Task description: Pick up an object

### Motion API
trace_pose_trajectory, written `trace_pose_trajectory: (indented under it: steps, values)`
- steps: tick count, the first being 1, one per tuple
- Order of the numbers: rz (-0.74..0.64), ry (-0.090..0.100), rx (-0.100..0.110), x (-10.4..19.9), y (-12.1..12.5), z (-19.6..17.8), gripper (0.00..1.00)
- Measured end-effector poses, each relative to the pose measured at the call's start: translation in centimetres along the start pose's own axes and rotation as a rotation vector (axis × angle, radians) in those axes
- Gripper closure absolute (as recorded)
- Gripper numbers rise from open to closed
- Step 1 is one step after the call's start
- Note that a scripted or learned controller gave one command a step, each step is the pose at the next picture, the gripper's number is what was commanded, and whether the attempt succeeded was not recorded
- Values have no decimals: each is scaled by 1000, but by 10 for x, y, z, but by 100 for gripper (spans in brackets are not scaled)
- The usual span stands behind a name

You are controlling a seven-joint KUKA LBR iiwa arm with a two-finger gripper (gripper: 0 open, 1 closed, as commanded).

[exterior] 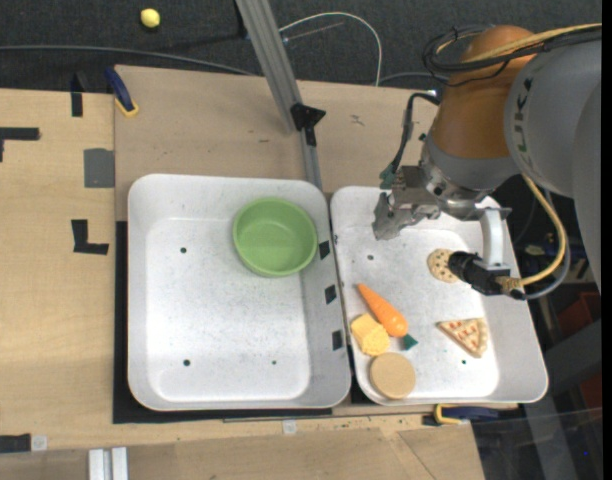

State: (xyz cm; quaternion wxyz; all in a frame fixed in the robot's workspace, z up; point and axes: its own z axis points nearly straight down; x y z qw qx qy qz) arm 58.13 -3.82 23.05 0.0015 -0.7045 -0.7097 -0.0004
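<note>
A pale wooden tabletop (206, 118) with black tape marks carries two shallow white bins side by side, and dark floor shows beyond its far edge, where a small yellow ball (150, 17) lies. The left bin (186, 308) holds a green bowl (275, 236), upright near its far right corner. The right bin (506, 368) holds the toy food: a carrot (382, 310) lying aslant near the middle, a yellow piece (370, 335) touching its lower end, a round tan disc (393, 375) just in front of that, a pizza slice (465, 335) to the right, and a speckled cookie (442, 264) further back. The grey arm with its orange band reaches in from the right, and the tool (388, 218) hangs over the far left part of the right bin, well apart from the carrot; whether it is spread or pressed together I cannot tell. A grey pole (271, 53) slants across the tabletop behind the bins.
</note>
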Motion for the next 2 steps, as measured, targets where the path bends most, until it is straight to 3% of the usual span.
trace_pose_trajectory:
  steps: [2]
  values:
    - [1,-2,3,104,-33,-3,100]
